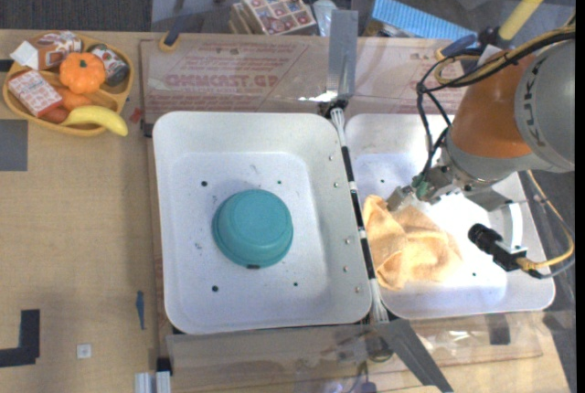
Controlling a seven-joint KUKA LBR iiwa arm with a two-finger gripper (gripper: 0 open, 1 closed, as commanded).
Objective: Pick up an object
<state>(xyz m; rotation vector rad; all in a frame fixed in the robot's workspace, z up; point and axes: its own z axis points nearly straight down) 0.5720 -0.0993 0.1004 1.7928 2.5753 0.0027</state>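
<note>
Teal bowl [253,228], white bins [183,154] (orange-yellow cloth [411,245]).
</note>
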